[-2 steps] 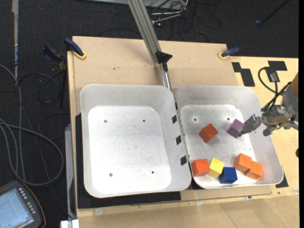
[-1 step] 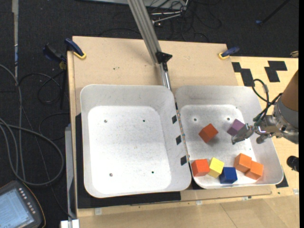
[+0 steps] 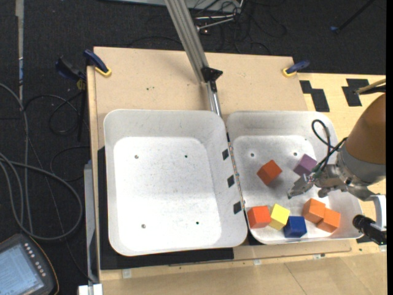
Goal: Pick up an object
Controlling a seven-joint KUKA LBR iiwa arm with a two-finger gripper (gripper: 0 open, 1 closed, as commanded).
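Observation:
Several blocks lie in the right bin point(image 3: 279, 125). An orange block point(image 3: 269, 171) sits near its middle and a purple block point(image 3: 305, 163) lies just right of it. Along the front wall are a red-orange block point(image 3: 259, 216), a yellow block point(image 3: 280, 216) and a blue block point(image 3: 295, 226). Two orange blocks point(image 3: 315, 209) point(image 3: 330, 220) sit at the front right. My gripper point(image 3: 305, 190) hangs over the bin floor just below the purple block and above the two orange blocks. It is open with nothing between its fingers.
The left bin point(image 3: 123, 128) adjoins the right one along a shared wall. A slanted metal pole point(image 3: 187, 32) reaches down to the back of that wall. The arm's cable point(image 3: 322, 137) loops over the right bin's back right corner.

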